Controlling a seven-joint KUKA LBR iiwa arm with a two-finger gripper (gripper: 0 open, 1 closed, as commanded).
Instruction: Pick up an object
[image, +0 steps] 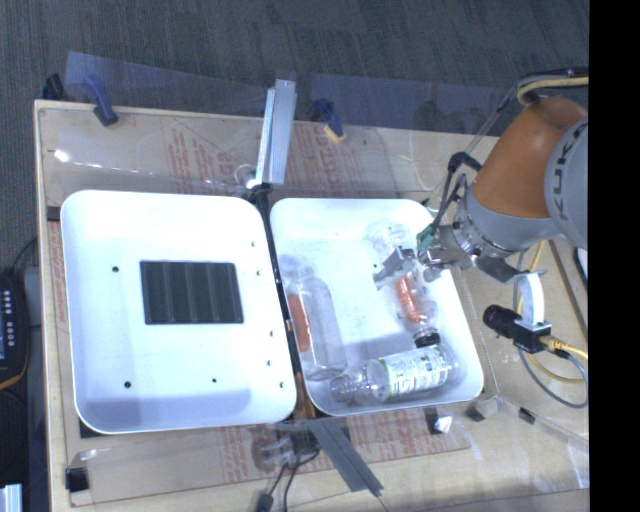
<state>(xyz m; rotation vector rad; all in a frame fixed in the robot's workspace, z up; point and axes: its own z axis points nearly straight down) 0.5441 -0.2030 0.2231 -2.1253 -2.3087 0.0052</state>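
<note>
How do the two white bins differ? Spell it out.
The left bin has a dark ribbed panel on its floor; the right bin does not. The right bin holds clear plastic bottles; the left bin does not. The pincer hangs over the right bin, not the left bin. Both are shallow, white and round-cornered.

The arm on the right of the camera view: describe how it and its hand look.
The arm is a rounded, bulky body, grey with a broad orange band above the wrist. Yellow and black cables loop over its top. The hand is a small grey metal piece with thin fingers, with a small green part just behind it.
</note>
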